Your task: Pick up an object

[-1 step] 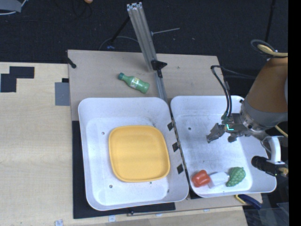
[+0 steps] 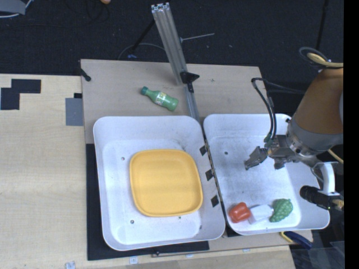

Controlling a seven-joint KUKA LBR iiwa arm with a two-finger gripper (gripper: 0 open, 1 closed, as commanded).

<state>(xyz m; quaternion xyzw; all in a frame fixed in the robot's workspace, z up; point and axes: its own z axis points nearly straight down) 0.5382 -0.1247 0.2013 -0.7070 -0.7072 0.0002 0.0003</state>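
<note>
In the right bin (image 2: 224, 129), my gripper (image 2: 265, 162) hovers over the bare white floor near the middle, open, with nothing between its fingers. Three small objects lie along that bin's front edge, below the gripper and apart from it. They are a red pepper-like piece (image 2: 240, 212), a small white object (image 2: 261, 213) and a green bumpy object (image 2: 281, 209). A yellow square plate (image 2: 165, 182) lies flat in the left bin (image 2: 106, 144).
A green bottle (image 2: 160, 98) lies on its side on the bench behind the left bin. A slanted aluminium post (image 2: 173, 38) rises behind the seam between the bins. Black clips (image 2: 208, 174) sit along that seam. A cable (image 2: 268, 102) loops above the right bin.
</note>
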